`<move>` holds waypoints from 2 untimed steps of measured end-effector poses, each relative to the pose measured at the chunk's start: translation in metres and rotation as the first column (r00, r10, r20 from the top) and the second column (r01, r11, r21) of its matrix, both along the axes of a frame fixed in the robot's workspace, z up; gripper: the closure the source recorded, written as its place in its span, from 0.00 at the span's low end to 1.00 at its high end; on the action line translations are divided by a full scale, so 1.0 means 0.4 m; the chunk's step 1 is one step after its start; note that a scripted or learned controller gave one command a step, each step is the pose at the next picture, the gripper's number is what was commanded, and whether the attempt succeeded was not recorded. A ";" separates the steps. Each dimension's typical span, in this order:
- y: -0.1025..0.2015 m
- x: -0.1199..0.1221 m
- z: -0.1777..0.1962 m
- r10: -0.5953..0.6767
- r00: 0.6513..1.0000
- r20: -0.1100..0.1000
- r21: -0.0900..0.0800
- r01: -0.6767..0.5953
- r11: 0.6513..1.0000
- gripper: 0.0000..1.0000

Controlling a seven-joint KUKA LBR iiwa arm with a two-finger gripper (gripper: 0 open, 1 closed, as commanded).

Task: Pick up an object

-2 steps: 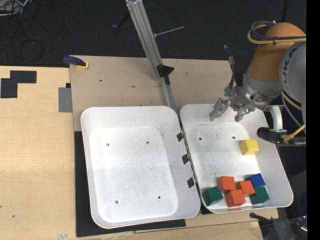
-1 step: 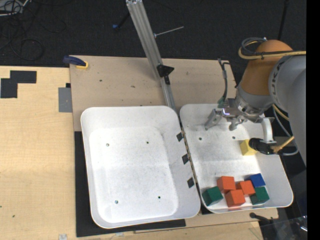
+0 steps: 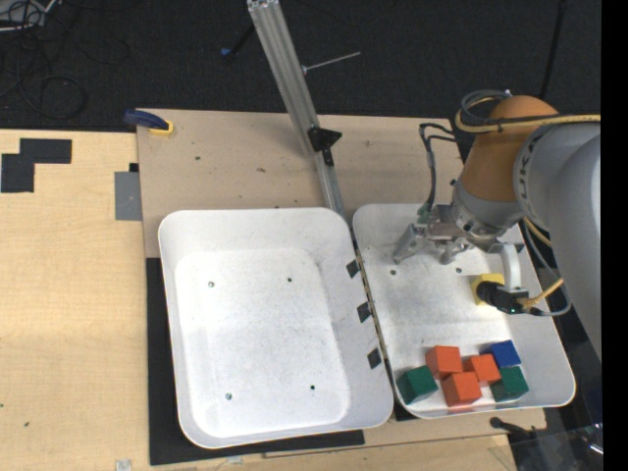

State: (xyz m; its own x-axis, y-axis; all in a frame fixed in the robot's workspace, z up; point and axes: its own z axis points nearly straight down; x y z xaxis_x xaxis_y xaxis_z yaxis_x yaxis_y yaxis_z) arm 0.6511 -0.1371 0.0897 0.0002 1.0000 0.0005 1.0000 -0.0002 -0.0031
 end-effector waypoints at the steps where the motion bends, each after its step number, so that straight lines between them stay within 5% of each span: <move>1: -0.002 0.000 0.027 -0.003 1.000 0.000 0.000 0.003 1.000 1.00; 2: 0.013 0.005 0.180 0.001 1.000 0.007 -0.001 -0.001 1.000 1.00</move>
